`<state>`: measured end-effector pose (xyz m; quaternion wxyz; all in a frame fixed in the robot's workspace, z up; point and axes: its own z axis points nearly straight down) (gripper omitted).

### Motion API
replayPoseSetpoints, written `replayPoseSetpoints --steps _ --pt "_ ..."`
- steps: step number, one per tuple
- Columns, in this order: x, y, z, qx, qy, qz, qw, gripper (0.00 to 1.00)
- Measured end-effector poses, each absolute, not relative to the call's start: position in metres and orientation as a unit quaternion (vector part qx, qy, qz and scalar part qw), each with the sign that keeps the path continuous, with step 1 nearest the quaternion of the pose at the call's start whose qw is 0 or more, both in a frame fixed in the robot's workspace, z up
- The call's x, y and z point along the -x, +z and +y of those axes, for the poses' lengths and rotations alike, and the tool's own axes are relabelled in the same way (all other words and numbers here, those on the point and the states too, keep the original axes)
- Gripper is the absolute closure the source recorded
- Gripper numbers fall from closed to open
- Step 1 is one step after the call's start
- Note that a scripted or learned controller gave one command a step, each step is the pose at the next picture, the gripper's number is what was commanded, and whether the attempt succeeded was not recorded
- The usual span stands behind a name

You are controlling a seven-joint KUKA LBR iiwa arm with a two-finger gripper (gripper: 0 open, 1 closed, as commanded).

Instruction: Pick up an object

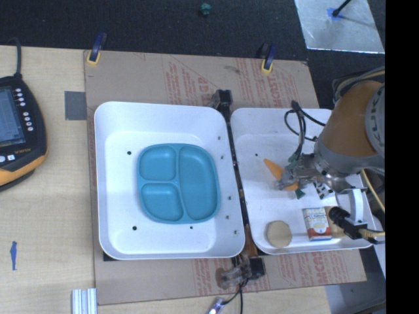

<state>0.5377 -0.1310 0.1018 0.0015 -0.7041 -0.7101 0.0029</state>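
Carrot (272, 168): orange wedge-shaped piece lying flat on the floor of the right bin (258, 126), toward its middle. Long axis runs diagonally, from upper left to lower right in the camera view; the narrow tip points to the upper left, the wider end lies against the gripper.

Gripper (293, 180): low in the right bin, its tip at the carrot's lower right end. Whether the fingers are spread or closed, or have the carrot between them, cannot be told.

Other contents of the right bin: a round tan disc (279, 233) near the front edge; a small red and white box (316, 224) just right of it, upright in the view, long axis front to back.

Left bin (114, 175): holds a blue tray (178, 182) with three compartments, lying centred.

Surface: both bins sit side by side, touching, on a brown cardboard sheet (163, 77) fixed by two clamps (96, 48) at its far edge. The sheet lies on a pale wood bench (39, 227). A pendant (18, 133) with a screen and orange trim rests at the bench's left edge. Beyond the bench is dark floor (163, 12).

Arm (350, 126): enters from the right, orange band above a grey wrist, bent downward over the right bin, black cables looping beside it.
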Motion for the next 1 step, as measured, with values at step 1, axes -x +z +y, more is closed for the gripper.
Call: replayPoseSetpoints --steps 1 --pt "-0.5883 0.1923 -0.0525 0.705 0.0003 -0.709 0.001 1.0"
